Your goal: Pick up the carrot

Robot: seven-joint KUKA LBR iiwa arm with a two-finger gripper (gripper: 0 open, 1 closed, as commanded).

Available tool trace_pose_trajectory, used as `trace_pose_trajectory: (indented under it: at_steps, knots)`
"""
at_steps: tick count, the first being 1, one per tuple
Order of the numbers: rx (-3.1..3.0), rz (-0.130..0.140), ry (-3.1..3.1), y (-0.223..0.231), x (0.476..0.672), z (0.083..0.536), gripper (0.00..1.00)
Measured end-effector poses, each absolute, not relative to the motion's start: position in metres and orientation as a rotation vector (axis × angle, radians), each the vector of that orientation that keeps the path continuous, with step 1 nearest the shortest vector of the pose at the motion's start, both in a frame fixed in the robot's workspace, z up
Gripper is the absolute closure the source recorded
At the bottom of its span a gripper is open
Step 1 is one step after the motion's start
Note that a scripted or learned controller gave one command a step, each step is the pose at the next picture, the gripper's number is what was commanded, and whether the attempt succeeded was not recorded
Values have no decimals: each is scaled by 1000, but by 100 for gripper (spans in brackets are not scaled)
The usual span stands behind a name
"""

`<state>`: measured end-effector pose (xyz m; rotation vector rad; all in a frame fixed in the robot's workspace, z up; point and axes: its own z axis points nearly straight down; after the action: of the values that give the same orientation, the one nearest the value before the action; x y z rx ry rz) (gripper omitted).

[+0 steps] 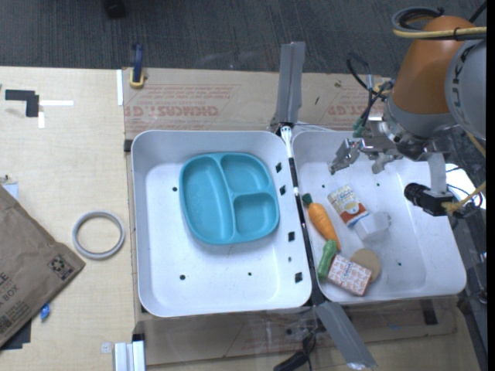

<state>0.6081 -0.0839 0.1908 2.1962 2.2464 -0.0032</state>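
The gripper [357, 154] hangs over the far part of the right bin [433, 280]. It comes down from the grey arm [433, 76] with the orange band, at about 2 o'clock in the picture. Its two fingers [341, 161] are apart, and nothing is between them. They sit above bare white floor.

The carrot [321, 220] lies from the gripper toward 7 o'clock. It is orange with a small green tip at its far end. It rests close to the left wall of the right bin and points from 11 o'clock to 5 o'clock. The gripper is not touching it.

Just beside the carrot, toward 3 o'clock, is a small white pack [347, 205] with a red edge. At the carrot's near end lies a green pickle [327, 258]. Next to the pickle is a pink box [349, 274], and a brown round cookie [366, 261] touches that box.

The left bin [155, 284] holds a blue plate [230, 197] with three parts. It lies flat near the middle.

On the bench at 9 o'clock lies a ring of tape [98, 233]. A brown paper bag [27, 265] sits at 8 o'clock.
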Motion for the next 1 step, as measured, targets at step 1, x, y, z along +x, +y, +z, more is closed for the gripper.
trace_pose_trajectory:
  at_steps: [1]
  knots:
    - [2019, -3, 2409, -59, 557, 191, 0]
